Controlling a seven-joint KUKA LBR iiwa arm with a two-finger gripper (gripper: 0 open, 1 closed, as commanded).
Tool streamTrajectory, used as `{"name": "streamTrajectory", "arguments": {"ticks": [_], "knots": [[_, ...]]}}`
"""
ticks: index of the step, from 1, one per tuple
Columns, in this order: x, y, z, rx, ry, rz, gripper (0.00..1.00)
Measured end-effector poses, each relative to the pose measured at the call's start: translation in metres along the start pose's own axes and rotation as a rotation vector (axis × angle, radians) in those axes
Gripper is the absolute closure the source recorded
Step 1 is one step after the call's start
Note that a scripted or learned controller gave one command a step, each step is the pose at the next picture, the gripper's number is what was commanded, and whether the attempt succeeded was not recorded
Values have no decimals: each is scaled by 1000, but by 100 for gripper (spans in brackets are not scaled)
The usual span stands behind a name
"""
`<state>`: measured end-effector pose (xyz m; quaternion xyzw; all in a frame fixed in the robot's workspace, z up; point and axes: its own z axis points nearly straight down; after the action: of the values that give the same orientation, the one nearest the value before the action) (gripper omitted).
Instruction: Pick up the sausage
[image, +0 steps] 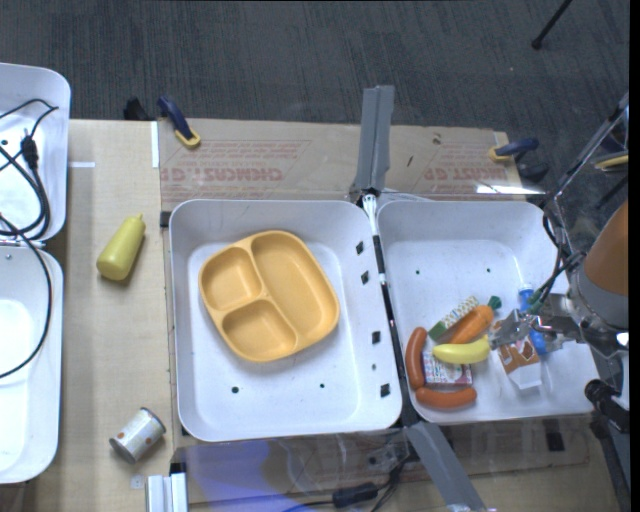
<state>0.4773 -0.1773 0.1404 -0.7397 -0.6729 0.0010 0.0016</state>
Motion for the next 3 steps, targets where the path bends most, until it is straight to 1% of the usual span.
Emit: {"name": "streamTrajectory", "arguments": {"ticks": [1,2,3], "knots": [[8,-1,-265,-2,-3,86,0],[-4,0,-129,1,-1,155,0],[-15,2,-165,-3,-3,6,0]]}}
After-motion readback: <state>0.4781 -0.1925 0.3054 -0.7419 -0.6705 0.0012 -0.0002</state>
